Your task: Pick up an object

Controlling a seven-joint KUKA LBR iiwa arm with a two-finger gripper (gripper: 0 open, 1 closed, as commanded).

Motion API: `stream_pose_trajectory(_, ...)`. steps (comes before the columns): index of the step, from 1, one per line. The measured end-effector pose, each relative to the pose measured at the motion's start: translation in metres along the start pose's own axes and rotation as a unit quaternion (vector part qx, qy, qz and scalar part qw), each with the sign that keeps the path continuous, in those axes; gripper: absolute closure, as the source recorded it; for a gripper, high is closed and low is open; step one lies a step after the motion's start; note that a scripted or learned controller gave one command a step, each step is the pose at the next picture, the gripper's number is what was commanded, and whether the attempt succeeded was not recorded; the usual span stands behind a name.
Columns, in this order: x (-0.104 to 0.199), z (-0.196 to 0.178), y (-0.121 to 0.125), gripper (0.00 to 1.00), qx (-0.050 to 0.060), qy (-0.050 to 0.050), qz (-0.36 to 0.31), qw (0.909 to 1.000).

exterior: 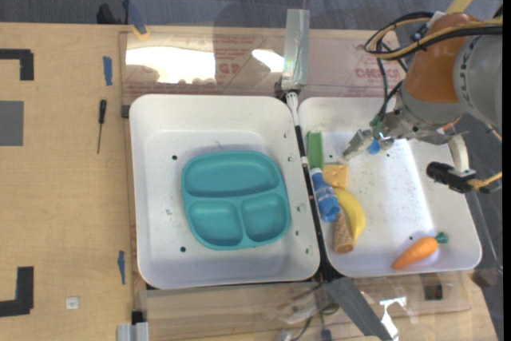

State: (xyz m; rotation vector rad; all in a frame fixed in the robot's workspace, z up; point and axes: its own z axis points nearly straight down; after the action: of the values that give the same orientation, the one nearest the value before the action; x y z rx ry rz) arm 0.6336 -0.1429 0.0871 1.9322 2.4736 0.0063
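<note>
My gripper (361,149) hangs over the upper left part of the right bin (447,196), its two fingers spread apart and nothing between them, so it is open. Just below and left of it lie a yellow wedge (335,175) and a green block (314,148). A blue bottle (326,200), a banana (353,213) and a brown cone-like piece (343,235) lie along the bin's left side. An orange carrot (416,251) rests in the near right corner.
The left bin (152,140) holds a teal divided plate (235,199). A metal post (295,52) stands behind the wall between the bins. The arm's grey body and orange band (435,68) hang over the right bin's far edge, with cables above.
</note>
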Motion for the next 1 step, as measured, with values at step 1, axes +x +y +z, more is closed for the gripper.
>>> stream_pose_trajectory(1,0.0018,0.0008,0.0295,0.0,0.002,-0.001,-0.085,0.9963)
